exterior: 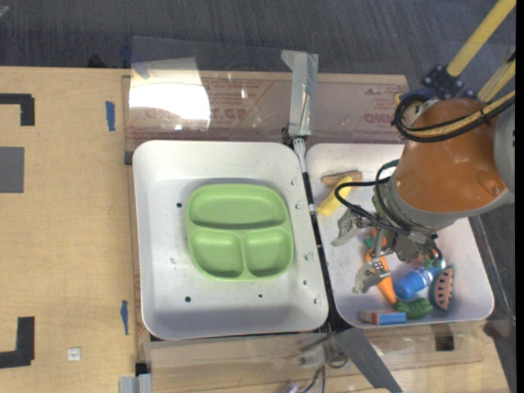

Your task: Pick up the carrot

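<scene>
Hand (385, 256) sits low in the right bin (483, 305), its wrist above hiding whether it is released or clenched. Directly beneath it lies the carrot (383, 289), crowded by a blue bottle (412, 283) and watermelon slice (444, 287), likely why it descends steeply.

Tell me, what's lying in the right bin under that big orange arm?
In the right bin, small toys: a blue bottle, a watermelon slice, something yellow, orange and green bits. The arm covers the bin's upper middle, so anything beneath stays hidden.

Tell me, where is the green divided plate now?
The green divided plate lies in the middle of the left bin, away from the arm's gripper over the right bin.
</scene>
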Motion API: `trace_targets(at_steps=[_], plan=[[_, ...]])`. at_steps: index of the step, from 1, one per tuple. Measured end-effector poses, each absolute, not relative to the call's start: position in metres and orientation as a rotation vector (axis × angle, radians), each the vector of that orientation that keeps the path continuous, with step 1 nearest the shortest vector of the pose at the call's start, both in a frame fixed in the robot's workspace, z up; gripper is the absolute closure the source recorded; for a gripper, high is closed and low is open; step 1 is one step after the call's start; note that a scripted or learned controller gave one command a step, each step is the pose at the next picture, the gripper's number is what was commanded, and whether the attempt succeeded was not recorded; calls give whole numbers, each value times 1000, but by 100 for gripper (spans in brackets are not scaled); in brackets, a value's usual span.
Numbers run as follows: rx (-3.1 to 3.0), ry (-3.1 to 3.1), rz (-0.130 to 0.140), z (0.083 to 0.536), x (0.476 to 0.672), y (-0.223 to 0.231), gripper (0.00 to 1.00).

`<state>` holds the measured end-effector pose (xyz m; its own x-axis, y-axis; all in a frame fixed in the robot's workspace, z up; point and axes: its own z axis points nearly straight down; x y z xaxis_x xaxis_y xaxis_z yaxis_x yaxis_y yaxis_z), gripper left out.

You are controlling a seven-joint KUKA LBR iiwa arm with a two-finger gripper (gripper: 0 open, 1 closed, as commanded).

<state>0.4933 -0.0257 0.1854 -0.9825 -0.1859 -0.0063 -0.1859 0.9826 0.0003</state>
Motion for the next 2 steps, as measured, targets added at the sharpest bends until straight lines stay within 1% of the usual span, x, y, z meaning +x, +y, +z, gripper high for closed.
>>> trace_targets(at_steps=[1,2], plan=[[-130,3132,1,185,502,-41,0],[-304,3127,1,137,502,-107,0]])
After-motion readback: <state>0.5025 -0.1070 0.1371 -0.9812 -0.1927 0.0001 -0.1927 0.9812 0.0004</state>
